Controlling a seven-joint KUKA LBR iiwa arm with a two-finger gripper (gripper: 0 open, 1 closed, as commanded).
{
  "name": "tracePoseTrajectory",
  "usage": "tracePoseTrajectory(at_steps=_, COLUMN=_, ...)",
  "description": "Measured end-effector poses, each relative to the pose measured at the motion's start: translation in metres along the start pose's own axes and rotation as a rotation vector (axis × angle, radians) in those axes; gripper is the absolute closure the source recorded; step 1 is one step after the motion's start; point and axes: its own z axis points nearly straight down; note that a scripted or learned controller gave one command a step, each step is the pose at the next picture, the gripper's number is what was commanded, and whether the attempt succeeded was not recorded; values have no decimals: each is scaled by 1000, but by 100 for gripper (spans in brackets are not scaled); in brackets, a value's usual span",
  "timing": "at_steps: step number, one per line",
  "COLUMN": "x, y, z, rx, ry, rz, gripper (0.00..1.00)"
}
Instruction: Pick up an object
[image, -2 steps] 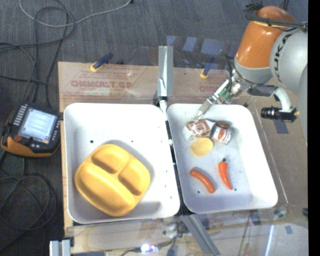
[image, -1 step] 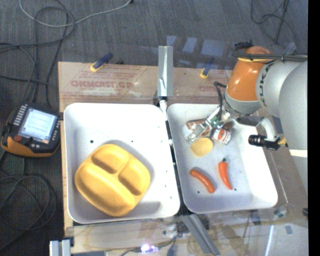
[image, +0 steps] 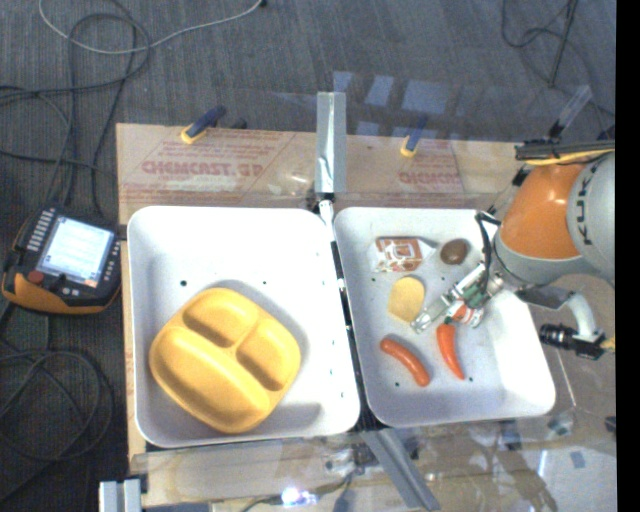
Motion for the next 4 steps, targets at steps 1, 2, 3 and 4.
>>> tracePoseTrajectory(at_steps=1, x=20, y=-62, z=-3, rx=-14, ry=2, rz=198, gripper=0)
tracePoseTrajectory(at_steps=2, x=8, y=-29, z=-1, rx=-2, ry=7, rz=284, gripper=0)
tracePoseTrajectory(at_steps=3, x=3, y=-29, z=-10, rx=-8, ry=-3, rz=288, gripper=100)
tracePoseTrajectory(at_steps=4, x=53, y=-1, z=-130, rx=8, ry=9, rz=121, gripper=100)
